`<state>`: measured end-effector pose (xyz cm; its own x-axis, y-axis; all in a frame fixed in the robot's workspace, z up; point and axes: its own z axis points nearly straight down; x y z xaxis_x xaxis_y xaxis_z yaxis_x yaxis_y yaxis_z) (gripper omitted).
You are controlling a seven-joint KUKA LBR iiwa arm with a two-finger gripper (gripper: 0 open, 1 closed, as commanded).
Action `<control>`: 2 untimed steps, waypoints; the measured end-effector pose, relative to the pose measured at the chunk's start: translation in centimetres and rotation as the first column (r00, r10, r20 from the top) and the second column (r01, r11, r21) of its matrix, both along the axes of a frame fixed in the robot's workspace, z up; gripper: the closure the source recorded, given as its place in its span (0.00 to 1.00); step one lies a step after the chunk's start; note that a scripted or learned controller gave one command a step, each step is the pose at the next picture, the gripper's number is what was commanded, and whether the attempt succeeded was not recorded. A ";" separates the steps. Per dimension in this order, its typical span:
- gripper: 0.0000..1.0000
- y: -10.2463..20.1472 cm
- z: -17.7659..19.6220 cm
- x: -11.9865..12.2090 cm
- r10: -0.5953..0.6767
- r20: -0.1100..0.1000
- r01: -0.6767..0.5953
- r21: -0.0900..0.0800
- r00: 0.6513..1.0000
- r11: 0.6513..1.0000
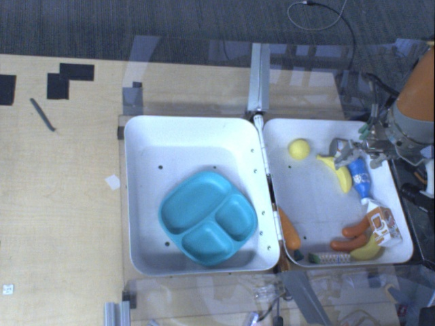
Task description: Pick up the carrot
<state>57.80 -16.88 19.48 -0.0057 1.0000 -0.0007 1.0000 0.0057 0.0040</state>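
Camera view gives us the carrot (289,231) at the left edge of the right bin (319,202), lying along the bin's left wall near its near corner, its orange body running roughly top to bottom of the picture (part of it seems to ride up on the rim beside the divider between the two bins). Nothing touches it from above.

Near it along the front wall of that bin we see a small dark green item (315,257), then a pair of reddish sausages (352,236) lying side by side, and a yellow banana-shaped piece (367,250) just beside them. A brown and white packet (380,224) sits at the right end of that cluster.

Farther back in the same bin we find a yellow ball (298,148), well apart from the carrot, and a yellow banana (340,174) touching a blue and white tube (360,180).

The gripper (352,149) hangs over the far right part of the right bin, above the banana and the tube, well apart from the carrot. We cannot tell how its fingers stand; the metal parts blur together there.

In the left bin (146,202) rests a blue compartment plate (208,217).
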 end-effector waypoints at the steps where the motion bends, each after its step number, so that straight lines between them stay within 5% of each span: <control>1: 0.00 4.8 -10.5 -4.6 -0.166 0.009 0.166 0.002 0.986 0.986; 2: 0.00 4.4 2.3 0.5 -0.336 0.001 0.336 0.001 0.942 0.942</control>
